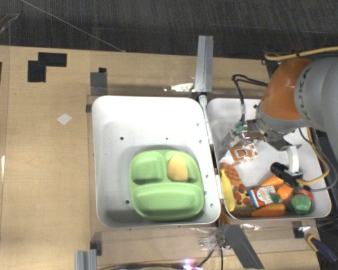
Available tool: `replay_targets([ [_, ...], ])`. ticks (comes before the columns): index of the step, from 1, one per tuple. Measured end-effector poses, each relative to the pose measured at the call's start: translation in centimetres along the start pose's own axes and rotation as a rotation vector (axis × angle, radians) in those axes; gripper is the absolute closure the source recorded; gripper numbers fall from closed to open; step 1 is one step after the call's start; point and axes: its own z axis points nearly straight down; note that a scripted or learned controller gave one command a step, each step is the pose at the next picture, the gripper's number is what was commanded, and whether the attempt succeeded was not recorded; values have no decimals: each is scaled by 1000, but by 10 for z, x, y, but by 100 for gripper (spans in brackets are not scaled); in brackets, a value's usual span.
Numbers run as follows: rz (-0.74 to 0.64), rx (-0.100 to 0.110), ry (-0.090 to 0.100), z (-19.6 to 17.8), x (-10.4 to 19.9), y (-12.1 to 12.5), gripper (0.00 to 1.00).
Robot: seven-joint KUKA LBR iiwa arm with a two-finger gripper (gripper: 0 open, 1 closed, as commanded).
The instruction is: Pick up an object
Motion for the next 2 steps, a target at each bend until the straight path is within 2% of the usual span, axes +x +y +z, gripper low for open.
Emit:
replay_targets([
  [1,-39,4,0,-3,-13,-81,0],
  [2,-60,-12,-4,-3,-13,-90,0],
])
